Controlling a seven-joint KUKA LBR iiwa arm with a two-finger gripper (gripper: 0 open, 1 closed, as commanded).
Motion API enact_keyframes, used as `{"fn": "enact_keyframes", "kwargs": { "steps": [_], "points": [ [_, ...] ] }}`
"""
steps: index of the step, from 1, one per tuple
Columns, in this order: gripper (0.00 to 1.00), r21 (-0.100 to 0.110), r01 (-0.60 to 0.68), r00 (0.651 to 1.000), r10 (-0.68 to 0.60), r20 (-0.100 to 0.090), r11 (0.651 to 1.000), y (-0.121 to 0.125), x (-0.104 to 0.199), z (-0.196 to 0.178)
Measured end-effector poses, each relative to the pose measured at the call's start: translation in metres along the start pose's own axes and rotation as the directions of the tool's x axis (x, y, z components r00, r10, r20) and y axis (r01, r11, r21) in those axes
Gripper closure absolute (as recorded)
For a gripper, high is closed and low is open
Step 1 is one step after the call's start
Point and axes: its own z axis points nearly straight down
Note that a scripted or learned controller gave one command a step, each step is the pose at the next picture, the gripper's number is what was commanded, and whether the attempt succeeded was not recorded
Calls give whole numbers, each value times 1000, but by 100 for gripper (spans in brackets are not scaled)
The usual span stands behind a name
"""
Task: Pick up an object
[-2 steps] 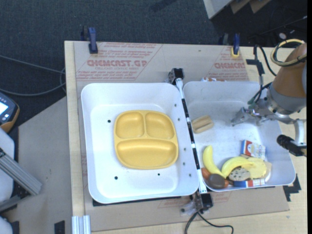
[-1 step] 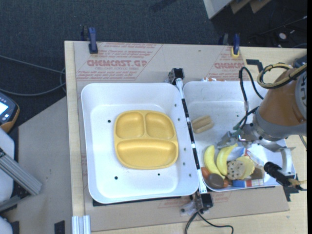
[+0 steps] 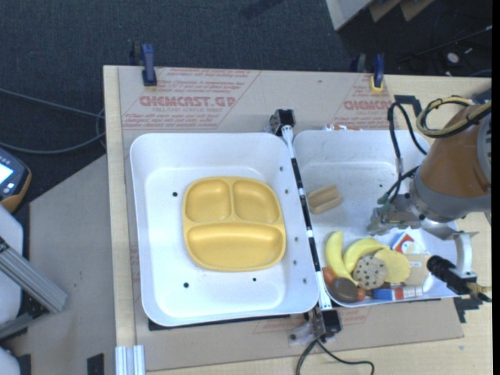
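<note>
Two shallow white bins sat side by side on the bench in the camera view. The left bin [image 3: 152, 209] held a yellow divided plate [image 3: 233, 223], lying flat near its middle. The right bin [image 3: 351, 151] held the loose things: a tan block [image 3: 324, 199] lay alone toward its left wall, and a heap was crowded into the near end. In that heap were a banana [image 3: 337, 250], a round speckled cookie [image 3: 367, 271] resting on a pale yellow piece [image 3: 396, 266], a brown rounded item [image 3: 344, 289] at the near left corner, and some red, white and blue packaging [image 3: 402, 244] partly hidden under the arm.

The arm [image 3: 457, 170] reached in from the right, its orange band above the wrist, and its lower end hung over the right bin just to the right of the heap. The gripper [image 3: 388, 219] was down by the far right edge of the heap, near the packaging, but whether it was apart or together could not be told from this angle, and nothing could be seen caught in it.

As a judgement, the pick seemed not yet done: every object appeared to lie in the bin, none lifted clear. What seemed left was to close on one item, most likely from the heap, and raise it.
</note>
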Motion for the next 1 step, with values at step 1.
{"fn": "enact_keyframes", "kwargs": {
  "steps": [1],
  "points": [
    [0, 1, 0, 1000, 0, 0, 1000, 0, 0, 1]
  ]
}}
